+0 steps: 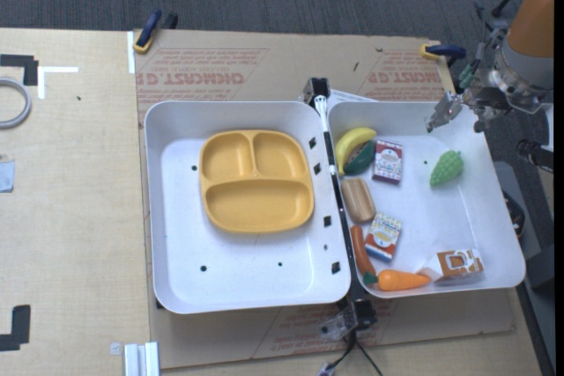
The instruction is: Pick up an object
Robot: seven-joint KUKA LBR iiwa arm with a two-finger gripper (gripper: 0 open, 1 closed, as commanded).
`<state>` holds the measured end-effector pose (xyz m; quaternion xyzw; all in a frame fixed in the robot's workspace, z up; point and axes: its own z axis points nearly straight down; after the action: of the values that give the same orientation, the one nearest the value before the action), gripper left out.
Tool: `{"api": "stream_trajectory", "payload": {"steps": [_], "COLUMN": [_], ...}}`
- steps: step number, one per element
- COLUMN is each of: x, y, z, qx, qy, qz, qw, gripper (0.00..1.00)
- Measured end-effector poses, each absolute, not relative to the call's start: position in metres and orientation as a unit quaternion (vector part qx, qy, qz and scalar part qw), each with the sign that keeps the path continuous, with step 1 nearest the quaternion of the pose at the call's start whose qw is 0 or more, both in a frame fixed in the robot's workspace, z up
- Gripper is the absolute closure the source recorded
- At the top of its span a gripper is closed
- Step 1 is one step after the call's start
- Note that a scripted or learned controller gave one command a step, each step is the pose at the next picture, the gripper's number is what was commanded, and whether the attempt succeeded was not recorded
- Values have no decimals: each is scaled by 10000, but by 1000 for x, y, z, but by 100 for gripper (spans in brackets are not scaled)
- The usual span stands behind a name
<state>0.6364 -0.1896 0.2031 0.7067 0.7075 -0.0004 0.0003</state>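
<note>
My gripper (458, 119) hangs above the far right corner of the right bin (493, 216), its fingers apart with nothing between them. Just below it in the bin lies a green bumpy fruit (447, 169). Further left are a red and white box (388, 161), a yellow banana (351, 140) over a dark green piece (359, 158), and a tan bread roll (358, 199). Toward the near edge lie a small white and blue box (384, 235), an orange sausage (360, 249), a carrot (402, 280) and an orange and white carton (460, 264).
The left bin (176, 260) holds a yellow divided plate (256, 180). Both bins rest on brown cardboard (229, 70) fixed with a blue clamp (147, 29) at the far left and another clamp (443, 52) near the arm. A black clip (317, 89) joins the bins.
</note>
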Motion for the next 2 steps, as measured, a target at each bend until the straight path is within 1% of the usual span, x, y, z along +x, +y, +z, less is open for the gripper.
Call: {"api": "stream_trajectory", "payload": {"steps": [1,2], "x": [636,636], "y": [-121,-121], "z": [111,121], "qx": [6071,6076], "qy": [7946,7942], "qz": [-1,1], "qw": [5,12], "gripper": [0,100]}}
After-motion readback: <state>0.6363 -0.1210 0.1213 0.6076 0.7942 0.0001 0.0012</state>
